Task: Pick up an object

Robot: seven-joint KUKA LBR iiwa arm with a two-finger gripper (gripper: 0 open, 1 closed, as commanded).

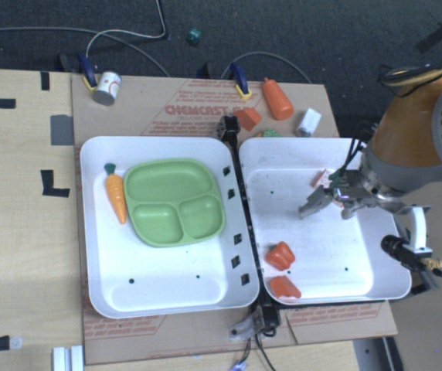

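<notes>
Here, two orange-red toy pieces [281, 256] [285, 287] lie near the front edge of the right bin [360, 284]. The gripper [325, 202] hovers above that bin's middle, well apart from them, its fingers spread and holding nothing. The left bin [97, 277] holds a green divided plate [176, 202] and, beside it, a toy carrot [116, 195].

lab | clamped cardboard [198, 103] | cables [128, 33] | toy carrot [116, 195]
</notes>
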